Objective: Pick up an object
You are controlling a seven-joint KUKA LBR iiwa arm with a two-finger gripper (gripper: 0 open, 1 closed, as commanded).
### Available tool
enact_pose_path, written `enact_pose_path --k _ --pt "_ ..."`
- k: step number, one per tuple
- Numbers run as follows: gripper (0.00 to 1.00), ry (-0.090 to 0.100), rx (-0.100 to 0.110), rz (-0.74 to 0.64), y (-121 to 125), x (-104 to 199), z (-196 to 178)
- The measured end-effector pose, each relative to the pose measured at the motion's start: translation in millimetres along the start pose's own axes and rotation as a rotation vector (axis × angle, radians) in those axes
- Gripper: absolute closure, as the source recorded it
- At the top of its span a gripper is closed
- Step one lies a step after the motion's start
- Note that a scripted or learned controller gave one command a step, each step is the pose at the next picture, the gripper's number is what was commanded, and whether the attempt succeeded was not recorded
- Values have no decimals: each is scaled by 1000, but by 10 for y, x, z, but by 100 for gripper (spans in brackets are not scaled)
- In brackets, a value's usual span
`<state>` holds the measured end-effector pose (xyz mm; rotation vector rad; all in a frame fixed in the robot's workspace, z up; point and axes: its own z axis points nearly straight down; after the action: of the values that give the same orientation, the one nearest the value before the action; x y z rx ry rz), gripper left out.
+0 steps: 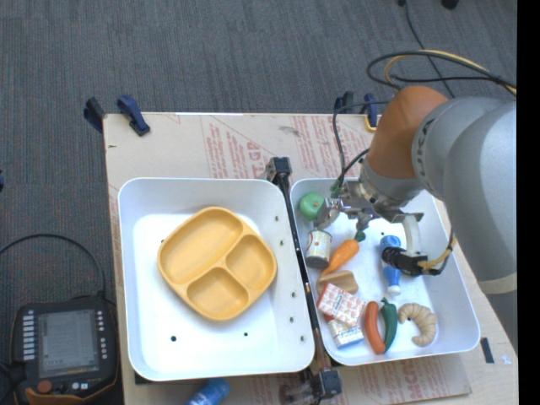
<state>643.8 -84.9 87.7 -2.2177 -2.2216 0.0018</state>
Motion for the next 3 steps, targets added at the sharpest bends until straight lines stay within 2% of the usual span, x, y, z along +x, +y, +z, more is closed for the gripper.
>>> enact_pose_path --k 3 --pt "0 0 1 -2 -2 37 1"
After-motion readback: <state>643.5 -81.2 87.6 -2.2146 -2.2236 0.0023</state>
